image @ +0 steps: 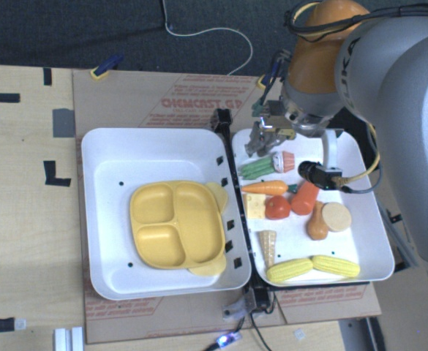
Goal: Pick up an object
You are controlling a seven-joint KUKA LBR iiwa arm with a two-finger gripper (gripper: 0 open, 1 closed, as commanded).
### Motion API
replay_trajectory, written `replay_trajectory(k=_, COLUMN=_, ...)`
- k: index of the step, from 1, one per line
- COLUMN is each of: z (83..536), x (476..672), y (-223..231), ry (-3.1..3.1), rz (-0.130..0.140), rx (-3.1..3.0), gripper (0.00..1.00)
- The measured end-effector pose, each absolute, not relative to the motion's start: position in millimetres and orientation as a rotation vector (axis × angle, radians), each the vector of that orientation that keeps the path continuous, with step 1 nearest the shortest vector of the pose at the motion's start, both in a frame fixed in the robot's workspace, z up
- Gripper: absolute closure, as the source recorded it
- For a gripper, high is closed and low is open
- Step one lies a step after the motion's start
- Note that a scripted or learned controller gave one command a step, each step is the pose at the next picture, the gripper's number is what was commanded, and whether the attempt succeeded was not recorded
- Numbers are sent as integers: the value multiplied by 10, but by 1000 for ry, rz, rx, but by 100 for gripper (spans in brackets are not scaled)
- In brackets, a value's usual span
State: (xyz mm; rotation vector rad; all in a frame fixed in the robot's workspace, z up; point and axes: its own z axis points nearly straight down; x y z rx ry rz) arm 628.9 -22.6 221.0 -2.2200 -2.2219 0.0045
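Hand [261, 143] poised low over the far left corner of the right bin [371, 218], just above the toy food.
From my remote seat I see the grey arm [389, 57] with its orange band [323, 28] reach in from the right; its metal fingers [256, 146] stand slightly apart with nothing between them, tips just above a green vegetable [257, 169] lying beside a small red-and-white piece [284, 161]. Nearer me in that bin lie a carrot [266, 188], a tomato [277, 208], a red cylinder [304, 198], a cheese block [254, 207], a cone [268, 246] and two corn cobs [312, 268]. The left bin [104, 159] holds a yellow divided plate [175, 221]. Both bins rest on cardboard on the table [23, 196].
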Motion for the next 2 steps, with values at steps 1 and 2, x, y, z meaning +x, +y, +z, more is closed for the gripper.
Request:
replay_trajectory(k=1, z=2332, x=6416, y=-212, ry=-2224, rz=0, rx=-2219, gripper=100)
replay_trajectory(k=2, z=2217, x=6322, y=-96, ry=-2222, rz=4, rx=-2219, gripper=100)
